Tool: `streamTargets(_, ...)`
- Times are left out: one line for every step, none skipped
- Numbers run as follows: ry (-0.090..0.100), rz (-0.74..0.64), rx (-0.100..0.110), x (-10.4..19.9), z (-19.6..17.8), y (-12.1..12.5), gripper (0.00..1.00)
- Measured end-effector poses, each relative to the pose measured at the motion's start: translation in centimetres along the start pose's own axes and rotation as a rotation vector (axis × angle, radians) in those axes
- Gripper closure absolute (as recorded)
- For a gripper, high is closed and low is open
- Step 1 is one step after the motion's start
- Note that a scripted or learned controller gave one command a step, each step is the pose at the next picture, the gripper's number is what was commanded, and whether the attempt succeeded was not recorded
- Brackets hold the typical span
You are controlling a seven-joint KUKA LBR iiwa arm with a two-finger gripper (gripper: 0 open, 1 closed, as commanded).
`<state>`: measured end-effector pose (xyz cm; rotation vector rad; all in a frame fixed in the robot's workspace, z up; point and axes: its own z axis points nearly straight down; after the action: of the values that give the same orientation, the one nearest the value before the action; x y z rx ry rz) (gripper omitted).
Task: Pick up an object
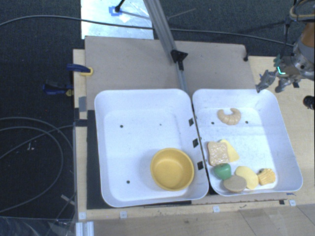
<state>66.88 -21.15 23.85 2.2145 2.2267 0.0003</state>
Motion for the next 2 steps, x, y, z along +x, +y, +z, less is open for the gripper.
streamTargets(0.000, 0.000, -0.002, 0.0, -0.1, 0.0, 0.00)
streamTargets(0.000, 0.000, 0.001, 0.1, 4.0, -0.1, 0.00)
